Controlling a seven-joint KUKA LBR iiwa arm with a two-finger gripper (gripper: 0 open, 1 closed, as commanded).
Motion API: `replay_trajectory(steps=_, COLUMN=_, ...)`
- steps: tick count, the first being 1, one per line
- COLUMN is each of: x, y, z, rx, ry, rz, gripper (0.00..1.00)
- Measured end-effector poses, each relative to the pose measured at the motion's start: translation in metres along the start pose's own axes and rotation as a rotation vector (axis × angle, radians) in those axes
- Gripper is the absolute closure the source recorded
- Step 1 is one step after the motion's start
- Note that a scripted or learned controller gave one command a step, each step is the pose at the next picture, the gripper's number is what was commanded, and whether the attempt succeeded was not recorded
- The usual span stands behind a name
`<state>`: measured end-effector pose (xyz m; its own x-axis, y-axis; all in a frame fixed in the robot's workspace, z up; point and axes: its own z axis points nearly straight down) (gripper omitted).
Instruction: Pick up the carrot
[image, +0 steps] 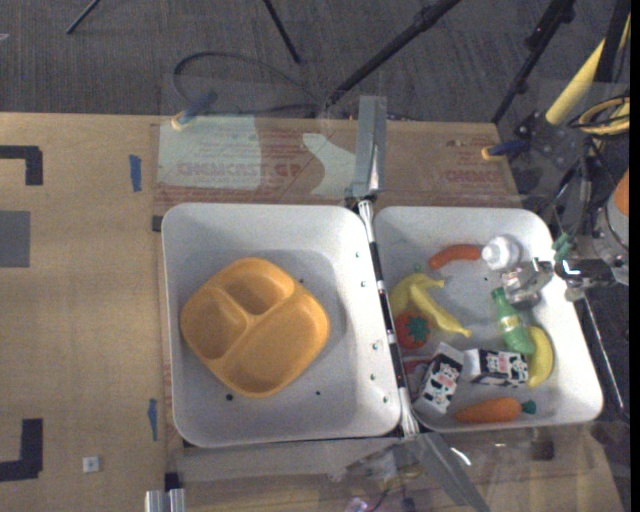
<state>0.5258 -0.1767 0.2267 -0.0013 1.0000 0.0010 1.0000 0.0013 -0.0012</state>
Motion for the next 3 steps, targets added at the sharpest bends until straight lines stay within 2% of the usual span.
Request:
replay_trajectory(steps=1, x=0.045, y=0.041, z=0.133, rx=0.000, ry=0.000, rz=0.192, gripper=0.00)
replay_trajectory(steps=2, x=0.044, y=0.041, z=0.123, rx=-0.002, ry=0.000, rz=0.195, gripper=1.00)
replay_trajectory(steps=3, x=-0.001, y=0.028, z=0.140, rx=-0.004, ry=-0.001, rz=0.160, gripper=1.00)
